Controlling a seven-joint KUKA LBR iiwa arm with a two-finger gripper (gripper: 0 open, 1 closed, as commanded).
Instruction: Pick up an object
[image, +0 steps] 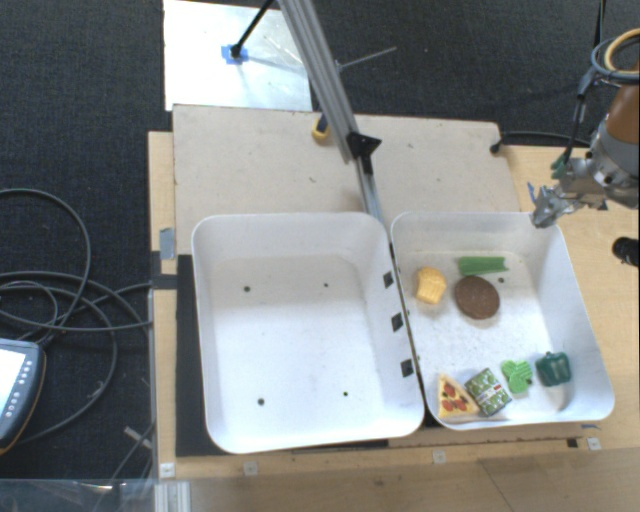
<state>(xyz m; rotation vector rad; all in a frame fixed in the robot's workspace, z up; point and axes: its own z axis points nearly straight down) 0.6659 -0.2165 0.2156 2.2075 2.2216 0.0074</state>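
The gripper hangs at the two o'clock corner of the right bin, above its rim, holding nothing; whether its jaws are spread or pressed together I cannot tell. This looks like the approach step, with nothing yet chosen.

Nearest, toward eight o'clock of it, lie a flat green strip, a round brown disc and a lumpy yellow piece. The next move calls for lowering inward over one of them. The left bin is smooth white plastic.
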